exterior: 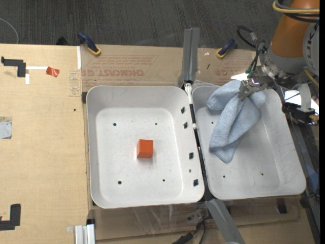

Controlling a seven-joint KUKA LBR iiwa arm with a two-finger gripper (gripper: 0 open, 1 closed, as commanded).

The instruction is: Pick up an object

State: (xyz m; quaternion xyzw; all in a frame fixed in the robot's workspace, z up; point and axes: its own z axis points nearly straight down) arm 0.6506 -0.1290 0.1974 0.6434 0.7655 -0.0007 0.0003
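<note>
**Bench layout, taken from the divider between the bins**

Divider (193, 131) runs front to back at mid-bench. Left of it: left bin (101, 187), with a cube (145, 149) lying on its floor near the middle, well apart from the walls. Right of the divider: right bin (284, 182), with a cloth (231, 118) draped in its rear half, upper end toward the far right corner. Gripper (250, 89) sits at that upper end of the cloth, arm (294, 24) behind and right of it. Two clamps (89, 43) (226, 48) stand behind the bins, one either side of the divider.
</note>
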